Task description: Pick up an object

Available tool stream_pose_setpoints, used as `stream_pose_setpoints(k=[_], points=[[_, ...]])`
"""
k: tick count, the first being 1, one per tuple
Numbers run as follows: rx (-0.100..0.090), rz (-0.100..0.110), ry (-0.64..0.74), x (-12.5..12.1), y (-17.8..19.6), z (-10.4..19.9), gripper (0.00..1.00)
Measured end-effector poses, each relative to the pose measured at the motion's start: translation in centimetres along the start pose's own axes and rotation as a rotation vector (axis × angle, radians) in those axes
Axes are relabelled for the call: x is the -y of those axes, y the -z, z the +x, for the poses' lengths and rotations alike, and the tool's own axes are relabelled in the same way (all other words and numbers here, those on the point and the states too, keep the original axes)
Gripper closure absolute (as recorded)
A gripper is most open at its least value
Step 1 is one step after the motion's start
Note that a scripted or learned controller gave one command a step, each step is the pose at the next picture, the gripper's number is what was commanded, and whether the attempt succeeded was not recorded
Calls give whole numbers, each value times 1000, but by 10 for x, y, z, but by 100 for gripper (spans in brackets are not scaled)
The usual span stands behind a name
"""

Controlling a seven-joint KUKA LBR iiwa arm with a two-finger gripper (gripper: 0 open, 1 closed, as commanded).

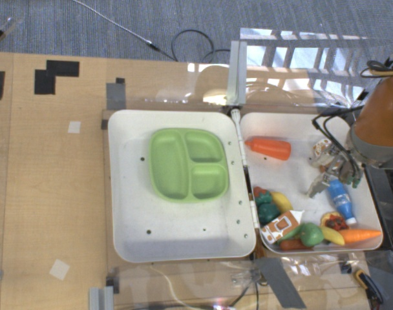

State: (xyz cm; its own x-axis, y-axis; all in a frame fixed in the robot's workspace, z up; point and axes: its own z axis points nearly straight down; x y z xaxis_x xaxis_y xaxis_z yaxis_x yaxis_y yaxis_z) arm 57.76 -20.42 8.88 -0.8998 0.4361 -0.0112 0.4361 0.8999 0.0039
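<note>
The arm reaches in from the right over the right bin. Its fingers hang just above the bin floor, right beside the cap end of a blue bottle; I cannot tell whether they are spread or closed, and nothing shows between them. An orange carrot lies near the bin's far left. The left bin carries 1 green divided plate on the worktop.
</note>
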Motion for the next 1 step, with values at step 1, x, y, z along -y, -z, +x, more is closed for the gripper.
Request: stream_pose_setpoints(k=[1], points=[[8,-2,6,-2,14,-3,100]])
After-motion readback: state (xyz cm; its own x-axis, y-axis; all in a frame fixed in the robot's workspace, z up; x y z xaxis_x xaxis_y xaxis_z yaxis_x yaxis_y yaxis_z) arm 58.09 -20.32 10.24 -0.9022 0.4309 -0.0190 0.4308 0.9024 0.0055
